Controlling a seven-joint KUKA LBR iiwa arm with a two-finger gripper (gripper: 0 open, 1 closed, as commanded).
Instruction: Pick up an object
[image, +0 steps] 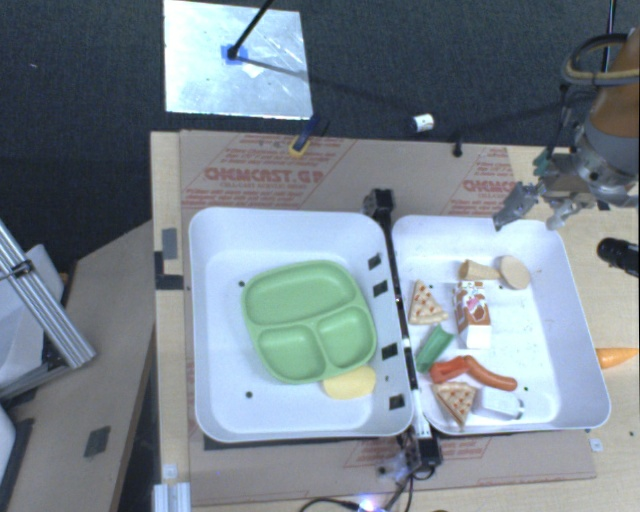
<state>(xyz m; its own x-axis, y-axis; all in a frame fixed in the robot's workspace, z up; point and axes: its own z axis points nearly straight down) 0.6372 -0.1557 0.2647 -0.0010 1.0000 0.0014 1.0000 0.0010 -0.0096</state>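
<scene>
My gripper (533, 210) hangs above the back edge of the right bin (560, 300), its two fingers spread apart with nothing between them. Below it in that bin lie a tan mushroom-shaped piece (497, 270), a pizza slice (425, 302), a cake slice (472, 312), a green pepper (435, 345), a red sausage (475, 372), a second pizza slice (456, 401) and a white block (500, 403). The left bin (215, 260) holds a green divided plate (307, 320) and a yellow piece (349, 383) by the plate's front edge.
An orange carrot-like piece (616, 355) lies on the bench right of the right bin. A black divider with clips (392, 310) runs between the bins. A metal sheet (238, 60) lies beyond the bench at the back.
</scene>
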